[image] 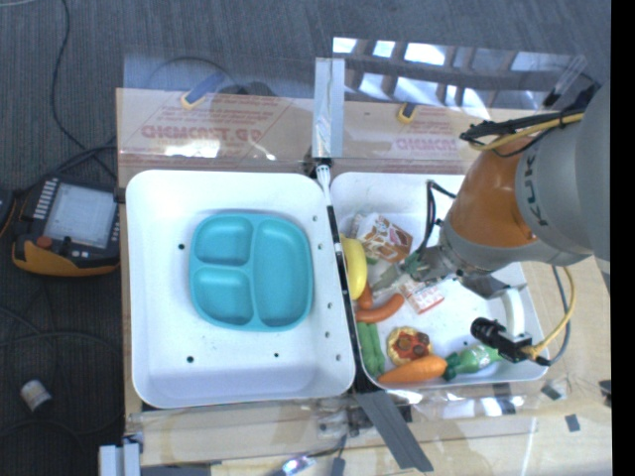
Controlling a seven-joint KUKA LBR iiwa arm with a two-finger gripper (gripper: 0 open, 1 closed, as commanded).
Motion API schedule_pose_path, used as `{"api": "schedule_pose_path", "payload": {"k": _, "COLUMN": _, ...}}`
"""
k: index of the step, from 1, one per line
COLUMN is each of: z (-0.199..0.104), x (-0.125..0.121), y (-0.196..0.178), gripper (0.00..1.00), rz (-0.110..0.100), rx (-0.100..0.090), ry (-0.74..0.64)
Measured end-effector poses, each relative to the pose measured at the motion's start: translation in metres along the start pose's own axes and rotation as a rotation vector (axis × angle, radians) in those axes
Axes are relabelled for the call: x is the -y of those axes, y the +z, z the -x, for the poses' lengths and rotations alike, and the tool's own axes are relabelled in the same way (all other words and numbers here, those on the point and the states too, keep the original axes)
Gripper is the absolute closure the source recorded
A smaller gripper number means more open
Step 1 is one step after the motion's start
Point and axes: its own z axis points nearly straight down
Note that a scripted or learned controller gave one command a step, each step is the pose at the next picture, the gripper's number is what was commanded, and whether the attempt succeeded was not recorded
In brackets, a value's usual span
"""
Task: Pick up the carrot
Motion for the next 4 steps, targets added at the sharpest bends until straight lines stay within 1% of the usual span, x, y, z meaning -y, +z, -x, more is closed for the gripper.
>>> {"api": "schedule_pose_path", "payload": {"k": 1, "z": 0.011, "x": -0.072, "y": 0.004, "gripper": 0.00, "rz": -0.007, "rx": -0.009, "ry": -0.044}}
{"api": "schedule_pose_path", "payload": {"k": 2, "z": -0.069, "x": -0.059, "y": -0.048, "gripper": 0.00, "rz": -0.020, "rx": -0.038, "ry": 0.003}}
{"api": "schedule_pose_path", "payload": {"k": 3, "z": -0.039, "x": -0.129, "y": -0.257, "gripper": 0.00, "rz": -0.027, "rx": -0.015, "ry": -0.052}}
{"api": "schedule_pose_path", "payload": {"k": 4, "z": -0.075, "x": -0.144, "y": -0.083, "gripper": 0.00, "rz": -0.033, "rx": -0.016, "ry": 0.009}}
